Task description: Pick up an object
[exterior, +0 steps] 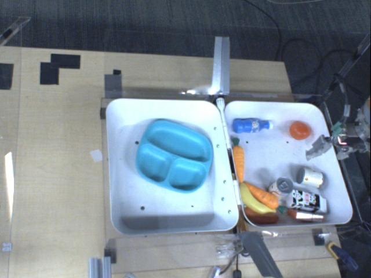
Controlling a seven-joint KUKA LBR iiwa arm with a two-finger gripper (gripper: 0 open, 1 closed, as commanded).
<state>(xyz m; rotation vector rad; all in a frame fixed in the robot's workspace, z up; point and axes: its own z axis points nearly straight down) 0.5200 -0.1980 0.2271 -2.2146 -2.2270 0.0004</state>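
Camera view shows the tool [320, 148], its state impossible to tell, over the right bin's [324, 117] right edge near the orange ball [299, 130], which looks light, smooth, apt to roll, best pinched across its middle.

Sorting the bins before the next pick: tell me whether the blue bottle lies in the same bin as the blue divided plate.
No. The blue bottle lies in the right bin, while the blue divided plate sits in the left bin.
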